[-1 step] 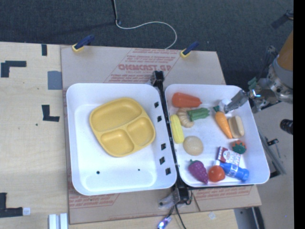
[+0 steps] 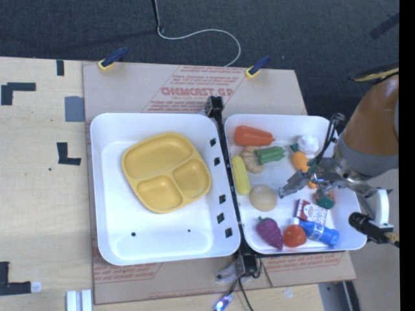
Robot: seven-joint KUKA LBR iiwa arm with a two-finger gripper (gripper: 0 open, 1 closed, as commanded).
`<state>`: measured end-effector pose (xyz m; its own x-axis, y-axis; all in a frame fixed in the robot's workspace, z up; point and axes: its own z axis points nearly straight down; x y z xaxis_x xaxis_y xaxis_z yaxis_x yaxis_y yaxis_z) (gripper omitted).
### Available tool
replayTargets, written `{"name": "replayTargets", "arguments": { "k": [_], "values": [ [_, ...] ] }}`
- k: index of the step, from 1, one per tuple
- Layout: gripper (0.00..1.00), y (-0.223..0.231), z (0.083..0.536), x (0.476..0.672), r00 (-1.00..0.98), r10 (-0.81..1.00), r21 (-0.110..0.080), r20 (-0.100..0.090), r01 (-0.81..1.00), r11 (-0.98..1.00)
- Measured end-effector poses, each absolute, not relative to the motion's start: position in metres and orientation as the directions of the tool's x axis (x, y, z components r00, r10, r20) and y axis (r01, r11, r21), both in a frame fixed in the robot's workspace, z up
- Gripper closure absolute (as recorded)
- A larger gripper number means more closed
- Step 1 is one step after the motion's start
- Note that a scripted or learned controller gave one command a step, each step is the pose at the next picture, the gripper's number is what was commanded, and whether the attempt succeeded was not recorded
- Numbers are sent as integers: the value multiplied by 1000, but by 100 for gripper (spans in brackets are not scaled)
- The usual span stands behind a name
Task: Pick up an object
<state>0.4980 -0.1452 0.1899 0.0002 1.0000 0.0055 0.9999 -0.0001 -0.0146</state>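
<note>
The robot's gripper [image 2: 299, 182] hangs low in the right white bin [image 2: 279, 120], among the toy food. I cannot tell what state the claw is in, and nothing can be seen caught in it. The round beige toy potato [image 2: 263, 197] lies just beside its tip, with the small orange carrot piece [image 2: 299, 160] close by. The yellow plastic divided plate [image 2: 166, 171] sits in the left white bin [image 2: 104, 173]. I think the picking is not done yet: grabbing and lifting are left.

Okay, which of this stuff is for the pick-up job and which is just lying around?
For the job:
hand
right bin
carrot
corn cob
purple grapes
tomato
blue bottle

Lying about:
yellow divided plate
left bin
two clamps
cable
</note>
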Motion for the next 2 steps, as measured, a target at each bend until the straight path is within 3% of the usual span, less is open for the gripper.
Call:
{"name": "replayTargets", "arguments": {
  "k": [1,2],
  "values": [
    [100,-147,205,502,0,1000,-3,1,1000,0],
    [100,-79,280,498,-9,1000,6,2,1000,9]
  ]
}}
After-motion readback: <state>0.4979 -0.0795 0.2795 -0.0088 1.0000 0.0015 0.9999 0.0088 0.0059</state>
